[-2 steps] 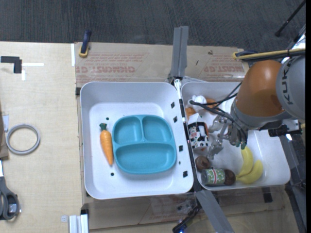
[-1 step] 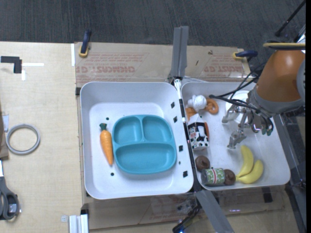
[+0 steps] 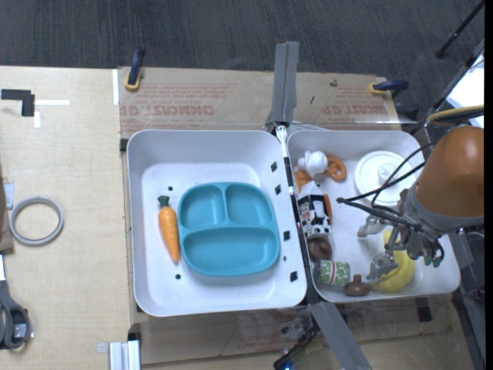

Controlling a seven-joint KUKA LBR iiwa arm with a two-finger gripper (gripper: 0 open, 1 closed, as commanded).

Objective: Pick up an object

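Down in the right bin (image 3: pixel 362 141), the gripper (image 3: pixel 393 257) hung low over the near right corner, and whether it was parted or pressed together could not be told from above. A yellow banana (image 3: pixel 398 277) lay just under and beside it, touching or nearly so; nothing was visibly held. The grey arm (image 3: pixel 454 179), with its orange band, came in from the right and covered part of that bin.

Close around the banana sat a small brown piece (image 3: pixel 357 287) and a green can (image 3: pixel 333 272) lying on its side. Farther back were a white plate (image 3: pixel 379 169), a pretzel (image 3: pixel 335 168) and a black-and-white carton (image 3: pixel 313 213).

The left bin (image 3: pixel 142 230) held a blue divided tray (image 3: pixel 229 228) with a carrot (image 3: pixel 169 228) just beside it.

The likely trouble: the banana lay tight to the bin's near wall, so the gripper could strike the wall, or close on the curved skin off-centre and let it slide out. It could also nudge the brown piece instead.
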